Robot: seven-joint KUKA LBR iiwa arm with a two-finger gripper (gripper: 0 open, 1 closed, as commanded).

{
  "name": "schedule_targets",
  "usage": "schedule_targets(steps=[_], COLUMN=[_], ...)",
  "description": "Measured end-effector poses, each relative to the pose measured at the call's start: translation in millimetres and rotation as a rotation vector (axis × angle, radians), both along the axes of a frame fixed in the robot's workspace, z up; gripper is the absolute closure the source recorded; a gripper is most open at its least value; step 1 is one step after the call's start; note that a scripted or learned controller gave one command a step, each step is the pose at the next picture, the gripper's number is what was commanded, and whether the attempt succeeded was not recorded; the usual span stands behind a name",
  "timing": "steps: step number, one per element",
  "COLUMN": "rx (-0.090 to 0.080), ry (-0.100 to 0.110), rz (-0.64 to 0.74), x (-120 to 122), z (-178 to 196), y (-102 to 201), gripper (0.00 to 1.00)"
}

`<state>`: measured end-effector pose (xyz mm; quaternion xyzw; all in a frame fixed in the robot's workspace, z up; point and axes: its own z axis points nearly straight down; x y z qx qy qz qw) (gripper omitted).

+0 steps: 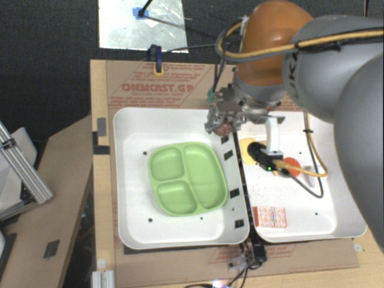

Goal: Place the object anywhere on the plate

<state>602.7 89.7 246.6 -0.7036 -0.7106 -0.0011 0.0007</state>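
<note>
Cardboard-topped bench [150,86], two white bins. Tool [221,123] above-right of green plate [188,178], apparently grasping small reddish object [225,128]. Carry step; next: shift over plate, release.

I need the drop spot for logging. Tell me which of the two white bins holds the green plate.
The left bin holds the green plate. The right bin holds small orange, yellow and patterned items instead.
</note>
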Motion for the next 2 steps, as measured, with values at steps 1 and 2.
schedule_targets(steps=[1, 2], rx=[0.000, -0.002], ry=[0.002, 0.000], rz=[-0.001, -0.006], x=[-17.4, -16.3], z=[-19.9, -18.9], y=[48.6, 45.4], gripper=[1.00, 0.00])
